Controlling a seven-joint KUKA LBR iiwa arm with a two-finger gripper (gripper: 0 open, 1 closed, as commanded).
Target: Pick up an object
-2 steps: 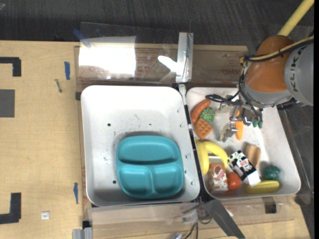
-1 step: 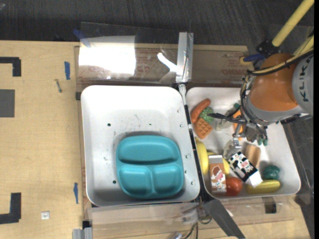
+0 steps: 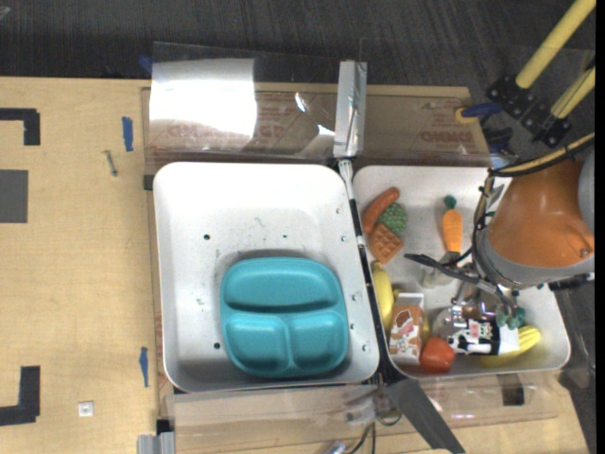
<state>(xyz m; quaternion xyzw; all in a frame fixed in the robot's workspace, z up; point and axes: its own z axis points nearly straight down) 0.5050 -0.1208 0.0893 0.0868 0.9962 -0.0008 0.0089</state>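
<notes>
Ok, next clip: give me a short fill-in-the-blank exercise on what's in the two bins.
1. The teal tray lies in the ___ bin.
2. The carrot lies in the ___ bin.
3. The tray has ___ compartments.
4. The gripper hangs over the ___ bin.

Missing words: left; right; three; right

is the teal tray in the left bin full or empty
Empty: the teal tray lies flat in the left bin, and all three compartments show bare teal.
</notes>
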